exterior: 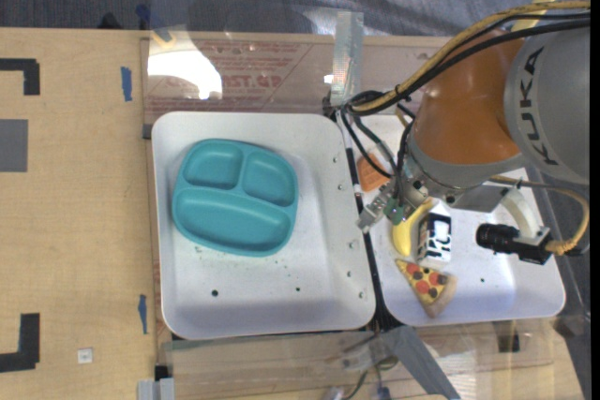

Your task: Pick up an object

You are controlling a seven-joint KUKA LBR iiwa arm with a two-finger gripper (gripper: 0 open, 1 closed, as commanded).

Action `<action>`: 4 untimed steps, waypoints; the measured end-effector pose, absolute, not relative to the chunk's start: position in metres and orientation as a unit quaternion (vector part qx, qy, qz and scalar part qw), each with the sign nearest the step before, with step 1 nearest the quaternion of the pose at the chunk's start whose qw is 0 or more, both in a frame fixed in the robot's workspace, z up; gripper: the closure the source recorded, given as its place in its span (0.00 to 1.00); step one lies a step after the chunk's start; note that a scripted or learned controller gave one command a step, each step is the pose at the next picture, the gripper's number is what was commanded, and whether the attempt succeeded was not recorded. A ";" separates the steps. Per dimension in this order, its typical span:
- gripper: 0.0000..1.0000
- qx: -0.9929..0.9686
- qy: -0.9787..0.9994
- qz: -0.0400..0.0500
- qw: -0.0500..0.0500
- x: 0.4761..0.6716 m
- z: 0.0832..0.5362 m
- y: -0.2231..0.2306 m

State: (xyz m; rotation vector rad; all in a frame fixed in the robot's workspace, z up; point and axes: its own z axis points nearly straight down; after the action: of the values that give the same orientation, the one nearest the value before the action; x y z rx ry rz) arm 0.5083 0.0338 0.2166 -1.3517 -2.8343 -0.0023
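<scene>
My gripper (424, 222) hangs low in the right bin (525, 295), under the grey and orange wrist, which covers most of it. A yellow banana-shaped toy (404, 235) lies right under it, beside a black-and-white piece (438, 239). Just in front of them a toy pizza slice (427, 283) rests on the bin floor. An orange object (373, 173) peeks out behind the cables at the bin's left wall. I cannot tell whether anything is held.
The left bin (272, 304) holds a teal divided plate (236, 195). Cables run across the divider between the bins. A black cylinder (511, 239) sticks out from the arm to the right. Wooden bench lies to the left.
</scene>
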 end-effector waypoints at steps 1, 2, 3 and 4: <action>1.00 -0.589 -0.808 0.001 0.002 0.484 0.183 0.033; 1.00 -0.690 -0.724 0.000 0.000 0.479 0.207 0.094; 1.00 -0.637 -0.770 0.000 0.000 0.479 0.230 0.140; 1.00 -0.741 -0.672 0.003 0.002 0.478 0.180 0.110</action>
State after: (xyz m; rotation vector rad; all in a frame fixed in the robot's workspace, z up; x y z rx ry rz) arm 0.4783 0.1105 0.1797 -2.3241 -2.1086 0.0090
